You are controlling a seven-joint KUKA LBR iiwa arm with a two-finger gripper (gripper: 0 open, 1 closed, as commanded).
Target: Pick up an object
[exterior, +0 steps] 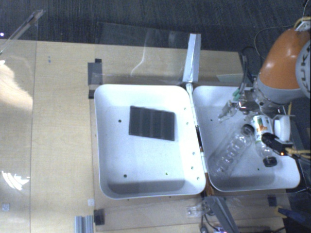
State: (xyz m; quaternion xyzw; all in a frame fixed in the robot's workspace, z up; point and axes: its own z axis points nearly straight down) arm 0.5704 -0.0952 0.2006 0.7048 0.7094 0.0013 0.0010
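Note:
A clear plastic bottle (pixel 230 153) with a dark cap (pixel 248 129) lies slantwise in the right bin (pixel 291 178). My gripper (pixel 228 110) hangs over that bin's far left part, a little beyond the bottle's cap end and apart from it. A small item with an orange and white label (pixel 262 124) sits just right of the cap, under the wrist. A small black round thing (pixel 270 162) lies near the right bin's front right. A flat dark grey rectangle (pixel 151 123) rests in the left bin (pixel 146 183).
The grey arm with its orange band (pixel 285 57) reaches in from the right over the right bin's far corner. A metal divider post (pixel 192 62) stands at the far edge between the bins. A clear panel covers the bench at the left.

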